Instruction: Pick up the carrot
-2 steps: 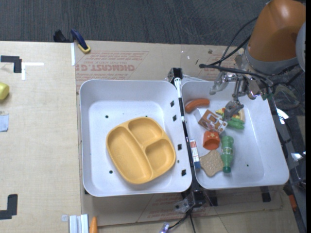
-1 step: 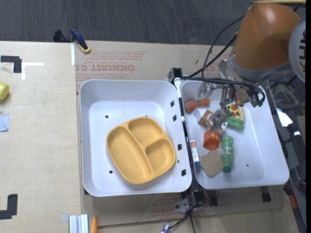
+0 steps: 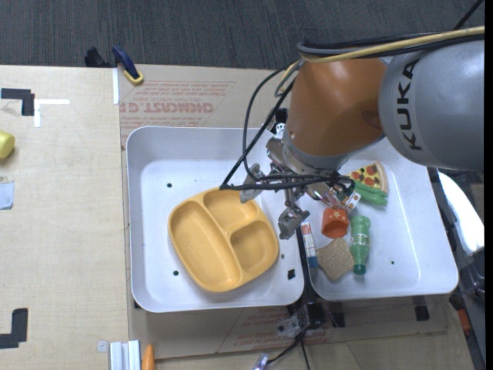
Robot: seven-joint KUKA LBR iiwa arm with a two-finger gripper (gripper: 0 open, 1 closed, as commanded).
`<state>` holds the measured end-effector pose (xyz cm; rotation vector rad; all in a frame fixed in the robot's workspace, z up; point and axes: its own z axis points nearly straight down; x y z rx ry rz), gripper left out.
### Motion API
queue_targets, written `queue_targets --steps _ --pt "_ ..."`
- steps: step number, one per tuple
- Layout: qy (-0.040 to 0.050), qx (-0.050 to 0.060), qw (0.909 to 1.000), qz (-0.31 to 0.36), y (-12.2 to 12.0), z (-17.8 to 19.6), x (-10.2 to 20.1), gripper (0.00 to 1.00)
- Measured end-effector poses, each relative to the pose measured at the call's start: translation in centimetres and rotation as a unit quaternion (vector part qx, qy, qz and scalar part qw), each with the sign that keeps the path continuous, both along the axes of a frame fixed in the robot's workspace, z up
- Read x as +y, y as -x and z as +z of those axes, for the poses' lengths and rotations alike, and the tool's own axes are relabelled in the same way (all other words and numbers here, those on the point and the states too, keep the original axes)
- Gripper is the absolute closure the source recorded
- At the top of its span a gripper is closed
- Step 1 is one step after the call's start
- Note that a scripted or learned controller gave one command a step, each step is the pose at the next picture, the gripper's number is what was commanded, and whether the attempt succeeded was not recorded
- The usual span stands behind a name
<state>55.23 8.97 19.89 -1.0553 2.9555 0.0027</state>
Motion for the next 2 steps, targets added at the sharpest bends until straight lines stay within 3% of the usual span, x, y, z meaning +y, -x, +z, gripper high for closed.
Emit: queue_targets --steps 1,2 --pt "-0.0023 -0.01 0.9936 0.112 2.86 -10.05 3.12 0.0" --pt "-0.0098 -0.009 0.9933 0.115 3.08 -9.47 3.94 1.0"
